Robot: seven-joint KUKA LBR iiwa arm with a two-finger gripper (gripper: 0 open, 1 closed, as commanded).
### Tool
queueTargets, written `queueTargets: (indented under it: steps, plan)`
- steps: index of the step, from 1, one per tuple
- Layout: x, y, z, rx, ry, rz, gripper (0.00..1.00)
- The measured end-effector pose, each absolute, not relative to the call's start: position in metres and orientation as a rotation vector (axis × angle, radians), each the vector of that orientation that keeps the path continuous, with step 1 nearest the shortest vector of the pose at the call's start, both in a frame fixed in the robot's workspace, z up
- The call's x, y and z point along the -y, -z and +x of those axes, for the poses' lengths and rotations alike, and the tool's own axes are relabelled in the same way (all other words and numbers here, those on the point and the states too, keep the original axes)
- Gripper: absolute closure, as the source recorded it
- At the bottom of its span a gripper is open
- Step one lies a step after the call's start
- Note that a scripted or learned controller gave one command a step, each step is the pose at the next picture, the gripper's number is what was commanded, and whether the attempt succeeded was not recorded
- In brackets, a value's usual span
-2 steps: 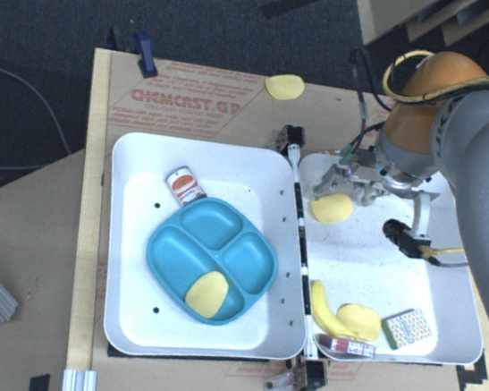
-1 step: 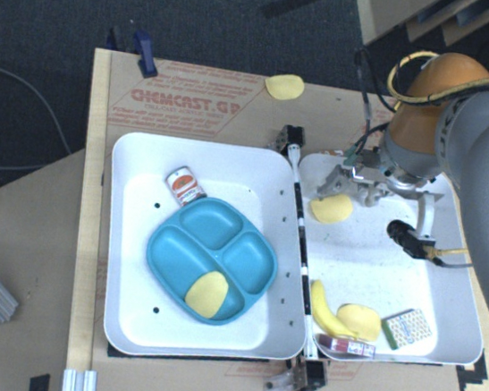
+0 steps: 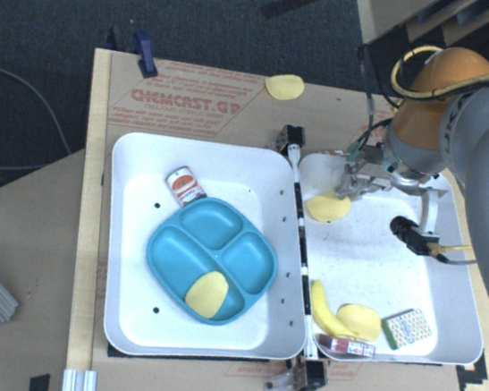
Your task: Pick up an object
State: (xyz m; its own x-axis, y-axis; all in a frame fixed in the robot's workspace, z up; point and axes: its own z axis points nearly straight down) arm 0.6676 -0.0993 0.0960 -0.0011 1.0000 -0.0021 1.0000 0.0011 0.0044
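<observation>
My gripper hangs over the far left corner of the right bin. Just below and to the left of it a flat pale yellow piece lies on the bin floor, touching or nearly touching the gripper's tip. Along the near edge of the right bin lie a banana, a yellow lemon-like fruit, a green and white patterned packet and a small red and white tube.
The left bin holds a blue divided plate with a yellow piece in its near compartment, and a small red and white can. On the bench behind the bins lie another yellow piece and a blue clip.
</observation>
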Motion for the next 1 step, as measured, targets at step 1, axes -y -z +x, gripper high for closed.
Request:
queueTargets:
  steps: [1]
  plan:
    - [0.0994, -0.0952, 0.6672, -2.220, -0.001, 2.218, 0.00]
